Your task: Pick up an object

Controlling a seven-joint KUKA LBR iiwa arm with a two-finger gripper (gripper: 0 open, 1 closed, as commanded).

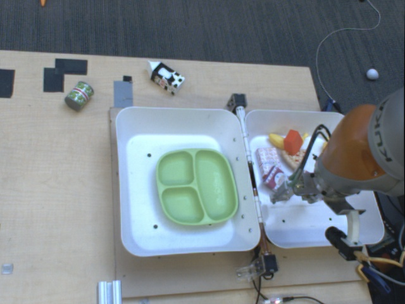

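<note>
Orange-banded arm low over right bin (pixel 329 233); fingers (pixel 286 192) near striped packet (pixel 271 168), opening unreadable. Risk: crowded items, grasp may slip or nudge neighbours.

The grey arm (pixel 373 151), marked by an orange band above the wrist, is seen reaching in from the right of the camera view. The wrist is bent downward and leftward, and the gripper (pixel 283 193) is held low at its end.
</note>
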